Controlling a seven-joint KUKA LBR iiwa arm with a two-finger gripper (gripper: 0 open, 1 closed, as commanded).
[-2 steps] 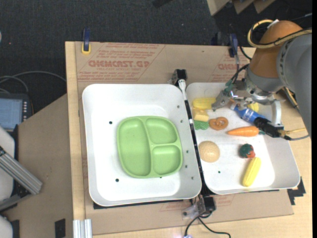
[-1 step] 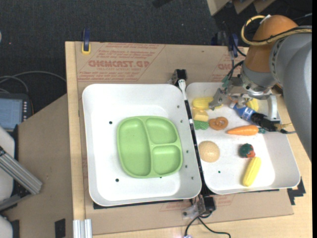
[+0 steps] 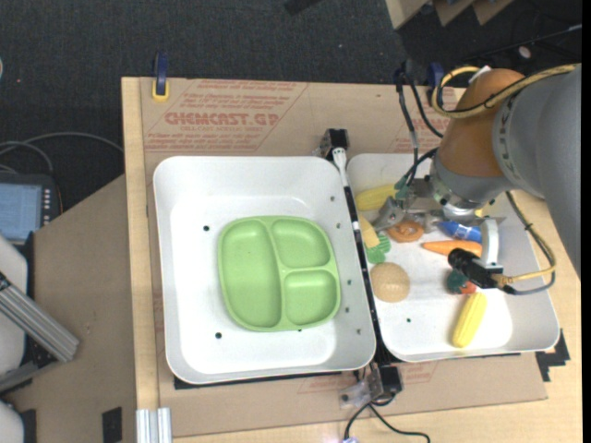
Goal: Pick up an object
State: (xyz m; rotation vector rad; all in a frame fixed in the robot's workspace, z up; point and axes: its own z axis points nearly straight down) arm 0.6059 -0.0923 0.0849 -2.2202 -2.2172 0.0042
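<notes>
A wooden bench (image 3: 231, 118), stamped with red lettering along its far side, carries two shallow white bins side by side. The left bin (image 3: 185, 321) holds a pale green divided plate (image 3: 277, 272) with three compartments, lying flat near its middle. The grey arm (image 3: 545, 132) with its orange band reaches in from the right and hangs low over the far part of the right bin (image 3: 517, 335), where the gripper (image 3: 402, 215) sits among a cluster of small toy foods; whether it is spread or closed cannot be told from this angle, and nothing is plainly seen between its tips. Toward the near side of that bin a yellow corn cob (image 3: 468, 318) lies at a slant, with a round tan ball (image 3: 390, 282) to its left near the bin's inner wall. An orange carrot (image 3: 452, 246) lies just beside the gripper, a yellow piece (image 3: 374, 197) rests near the bin's far left corner, and a small round orange piece (image 3: 404, 233) sits just below the gripper.
</notes>
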